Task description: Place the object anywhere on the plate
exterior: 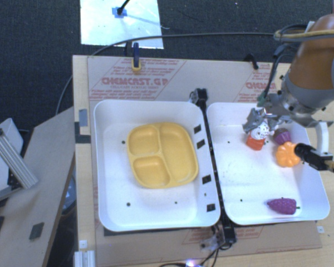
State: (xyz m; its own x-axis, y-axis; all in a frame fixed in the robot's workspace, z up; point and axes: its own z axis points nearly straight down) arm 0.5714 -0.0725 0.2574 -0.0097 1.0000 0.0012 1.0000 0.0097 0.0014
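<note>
1. Jaws sit low at the far side of the right bin [317, 204] (right as the camera sees it), directly over a small orange-and-white toy [258, 137]. We cannot tell whether they are wide or narrow, and we see nothing clearly clamped between them.
2. Toy: it lies right at the jaws, touching or almost, with its orange base toward us and its white spotted top toward the jaws. We take it as the task's object because it is the one under the jaws. That is our guess.
3. Neighbours: a small purple piece [282, 136] is just beside the toy on the arm's side. An orange pumpkin-like toy [286, 155] is near that. A purple lumpy item [282, 206] is well apart, by the bin's near edge.
4. Step in hand, as we judge it: the grasp. To do it well, centre the jaws on the toy alone and stay off the purple piece. Close on the body, not an edge, then lift straight up before any sideways travel.
5. Arm [317, 65]: it reaches in over the right bin's far corner.
6. Plate: the yellow plate [161, 156] has three compartments and is bare. It lies mid left bin [114, 204], well apart from the toy.
7. Carry: we would clear the raised rims between the bins. Aim at the plate's middle and release low so the toy cannot roll off.
</note>
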